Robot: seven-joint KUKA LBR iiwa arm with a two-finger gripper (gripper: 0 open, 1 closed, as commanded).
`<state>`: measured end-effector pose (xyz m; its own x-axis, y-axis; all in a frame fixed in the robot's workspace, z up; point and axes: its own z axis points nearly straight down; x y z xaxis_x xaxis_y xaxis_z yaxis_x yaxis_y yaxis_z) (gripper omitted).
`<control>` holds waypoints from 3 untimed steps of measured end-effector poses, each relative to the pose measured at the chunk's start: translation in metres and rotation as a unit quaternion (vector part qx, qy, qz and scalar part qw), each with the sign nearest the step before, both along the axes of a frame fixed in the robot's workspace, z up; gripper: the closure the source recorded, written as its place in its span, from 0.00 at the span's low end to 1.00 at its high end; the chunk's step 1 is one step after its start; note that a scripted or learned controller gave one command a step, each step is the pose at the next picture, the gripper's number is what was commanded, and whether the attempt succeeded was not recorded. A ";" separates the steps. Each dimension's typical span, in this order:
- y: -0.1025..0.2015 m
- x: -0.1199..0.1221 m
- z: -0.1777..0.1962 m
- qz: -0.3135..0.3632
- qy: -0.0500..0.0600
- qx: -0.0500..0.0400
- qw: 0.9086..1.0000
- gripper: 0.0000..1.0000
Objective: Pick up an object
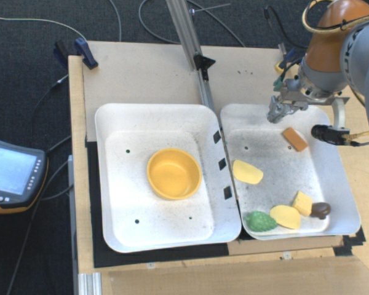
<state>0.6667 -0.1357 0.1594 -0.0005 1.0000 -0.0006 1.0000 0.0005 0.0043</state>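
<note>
- Bench (141, 72): beige top bearing two shallow white bins side by side.
- Left bin (111, 128): holds a yellow bowl (174, 174), upright, near its middle.
- Right bin (332, 183): holds six small objects.
- Arm (335, 35): grey with orange band, reaching in over the right bin's far edge.
- Gripper (277, 114): pointing down over the right bin's far left corner; whether it is released or clenched cannot be told; nothing visible in its grasp.
- Orange block (294, 139): nearest object, just right of and nearer the camera than the gripper, apart from it.
- Yellow piece (247, 172): mid-bin, left side.
- Green item (259, 220), yellow lump (285, 216), yellow wedge (303, 203), brown item (320, 210): clustered along the near edge, well apart from the gripper.
</note>
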 end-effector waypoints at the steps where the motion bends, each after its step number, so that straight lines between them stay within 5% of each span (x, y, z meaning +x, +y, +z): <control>1: 0.000 0.001 0.054 0.000 -0.001 0.000 1.000 1.00; 3: 0.088 -0.037 0.045 0.002 0.002 0.001 1.000 1.00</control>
<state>0.6296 -0.0476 0.2041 -0.0039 1.0000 0.0013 1.0000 0.0039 -0.0003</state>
